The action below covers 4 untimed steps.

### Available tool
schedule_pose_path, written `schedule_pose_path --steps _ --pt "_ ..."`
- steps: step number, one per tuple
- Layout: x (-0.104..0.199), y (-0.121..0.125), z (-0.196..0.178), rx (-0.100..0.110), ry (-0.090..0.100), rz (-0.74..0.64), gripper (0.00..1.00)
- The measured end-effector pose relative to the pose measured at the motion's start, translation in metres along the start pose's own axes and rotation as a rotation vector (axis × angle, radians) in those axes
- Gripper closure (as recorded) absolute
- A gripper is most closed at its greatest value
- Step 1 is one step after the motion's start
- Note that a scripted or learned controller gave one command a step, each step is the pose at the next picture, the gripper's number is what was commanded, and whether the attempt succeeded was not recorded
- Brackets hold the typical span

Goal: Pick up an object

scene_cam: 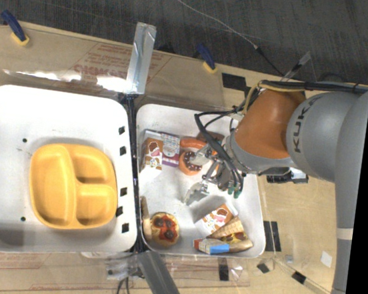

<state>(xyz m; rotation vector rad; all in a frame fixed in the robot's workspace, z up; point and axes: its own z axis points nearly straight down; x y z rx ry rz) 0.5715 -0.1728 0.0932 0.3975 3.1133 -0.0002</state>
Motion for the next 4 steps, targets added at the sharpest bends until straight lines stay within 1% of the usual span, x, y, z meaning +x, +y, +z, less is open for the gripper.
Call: schedule_pose_path --steps 1,2,3,4 --pt "0.065 -0.032 0.0 0.0 0.0 0.073 0.0" --pt "0.086 -0.035 0.0 -0.001 -0.004 0.015 0.0" --pt "0.035 0.026 0.001 -0.001 0.001 -0.004 0.0" --pt "-0.02 0.037 0.001 0.0 0.001 -0.136 0.0"
